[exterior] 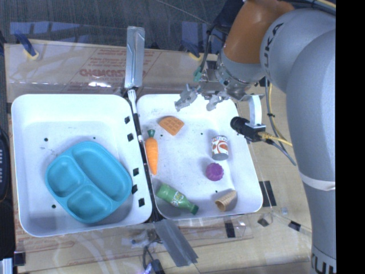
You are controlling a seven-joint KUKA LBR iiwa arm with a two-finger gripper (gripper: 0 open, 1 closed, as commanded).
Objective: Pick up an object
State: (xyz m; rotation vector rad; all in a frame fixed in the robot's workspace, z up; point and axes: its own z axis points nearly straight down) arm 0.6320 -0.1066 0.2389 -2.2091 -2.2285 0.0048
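Note:
The right bin (251,176) holds a waffle-like orange piece (171,124), a carrot (151,153), a small can (220,147), a purple ball-like thing (215,172), a green bottle (177,198) lying on its side and a tan cone (226,200). My gripper (199,99) hangs over the bin's back edge, right of and above the orange piece. Its two fingers stand apart, with nothing between them.
The left bin (28,130) bears a blue divided tray (88,180). A grey upright post (134,56) stands behind the wall between the bins. A black part with cables (248,129) sticks out over the right bin's right side.

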